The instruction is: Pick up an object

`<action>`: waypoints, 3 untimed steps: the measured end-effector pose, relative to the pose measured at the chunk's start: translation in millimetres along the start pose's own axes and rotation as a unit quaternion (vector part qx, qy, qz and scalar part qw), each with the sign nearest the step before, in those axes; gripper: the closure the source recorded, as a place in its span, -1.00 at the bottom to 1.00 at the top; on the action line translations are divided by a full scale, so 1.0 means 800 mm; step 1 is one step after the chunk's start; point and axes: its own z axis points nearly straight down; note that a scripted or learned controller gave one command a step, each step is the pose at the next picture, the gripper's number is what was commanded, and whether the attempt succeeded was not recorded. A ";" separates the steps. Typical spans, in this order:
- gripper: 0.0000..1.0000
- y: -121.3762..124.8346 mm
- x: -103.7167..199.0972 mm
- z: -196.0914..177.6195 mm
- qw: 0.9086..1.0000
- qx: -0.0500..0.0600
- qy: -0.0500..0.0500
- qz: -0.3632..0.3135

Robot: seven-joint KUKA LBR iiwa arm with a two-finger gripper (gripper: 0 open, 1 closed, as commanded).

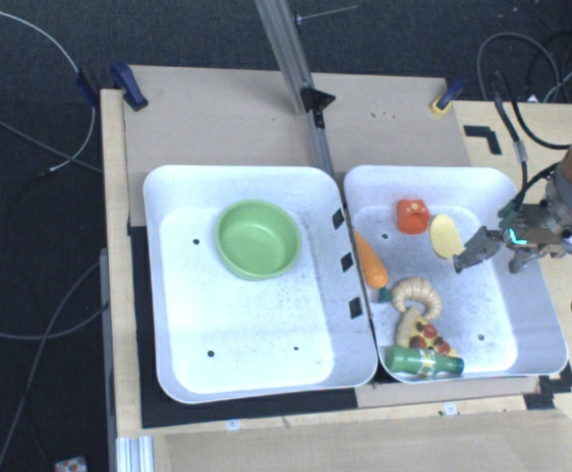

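My gripper point(488, 260) hangs over the right part of the right bin point(532, 332), coming in from the right edge. Its two dark fingers are spread apart, open, with nothing between them. The left fingertip point(463, 260) is just right of a pale yellow lemon-like object point(445, 235). A red-orange block point(413, 215) lies beside the lemon to its left. An orange carrot point(370, 260) rests along the bin's left wall. Nearer the front lie a beige curled pastry-like piece point(416, 297), a small speckled item point(428, 337) and a green bottle point(422, 362) on its side.
The left bin point(188, 362) holds a green bowl point(257, 239) in its upper half. A grey metal pole point(288, 42) slants down to the gap between the bins. Cables point(522, 136) hang near the arm at the upper right.
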 end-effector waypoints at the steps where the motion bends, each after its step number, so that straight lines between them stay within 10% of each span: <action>1: -1.00 0.001 0.000 -0.001 1.000 -0.001 0.000 0.000; 3: -1.00 0.010 -0.002 0.135 1.000 0.003 0.001 0.001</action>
